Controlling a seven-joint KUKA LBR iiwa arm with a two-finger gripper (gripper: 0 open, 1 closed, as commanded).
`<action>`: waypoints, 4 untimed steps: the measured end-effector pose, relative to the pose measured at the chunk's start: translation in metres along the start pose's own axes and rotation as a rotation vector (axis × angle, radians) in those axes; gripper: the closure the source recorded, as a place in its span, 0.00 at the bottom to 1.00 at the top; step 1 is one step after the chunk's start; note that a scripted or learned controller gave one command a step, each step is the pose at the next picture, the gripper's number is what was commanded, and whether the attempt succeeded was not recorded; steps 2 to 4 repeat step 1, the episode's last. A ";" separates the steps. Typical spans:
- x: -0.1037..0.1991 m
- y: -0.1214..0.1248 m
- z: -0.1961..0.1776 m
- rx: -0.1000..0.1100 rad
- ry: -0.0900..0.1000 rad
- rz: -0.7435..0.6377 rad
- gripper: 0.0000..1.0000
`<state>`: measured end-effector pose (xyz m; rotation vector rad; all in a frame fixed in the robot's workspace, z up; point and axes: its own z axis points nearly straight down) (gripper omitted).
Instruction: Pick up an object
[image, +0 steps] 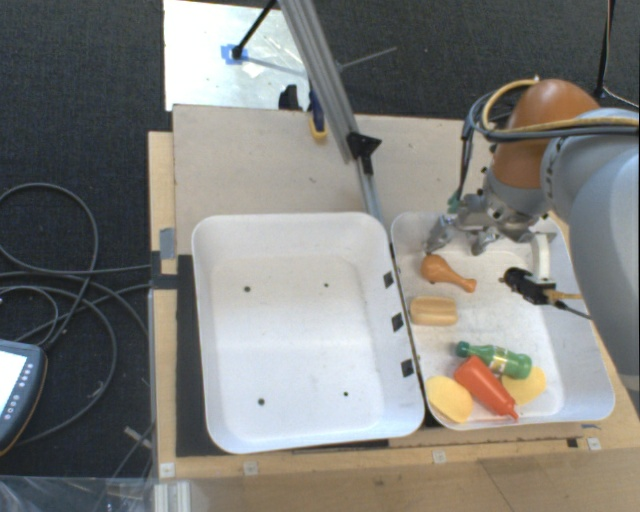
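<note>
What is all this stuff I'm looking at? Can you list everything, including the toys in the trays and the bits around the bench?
left bin: one, white, left half of the bench
right bin: one, white, right half of the bench
chicken drumstick toy: one, orange-brown, upper part of the right bin
bread roll toy: one, tan, right bin, below the drumstick
bottle toy: one, green, lower right bin
carrot toy: one, red-orange, lower right bin, below the bottle
yellow pieces: two, yellow, either side of the carrot
cables: several, black, floor left of the bench
tablet: one, dark with lit screen, left edge
metal pole: one, grey, slanting over the bench top
arm: one, grey with orange band, from the right
gripper: one, grey metal, over the right bin's top, above the drumstick
</note>
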<state>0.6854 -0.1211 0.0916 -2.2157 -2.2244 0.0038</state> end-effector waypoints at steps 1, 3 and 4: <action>0.000 0.003 -0.015 -0.008 -0.001 -0.002 1.00; 0.000 0.003 -0.015 -0.008 -0.001 -0.002 1.00; 0.000 0.003 -0.015 -0.008 -0.001 -0.002 1.00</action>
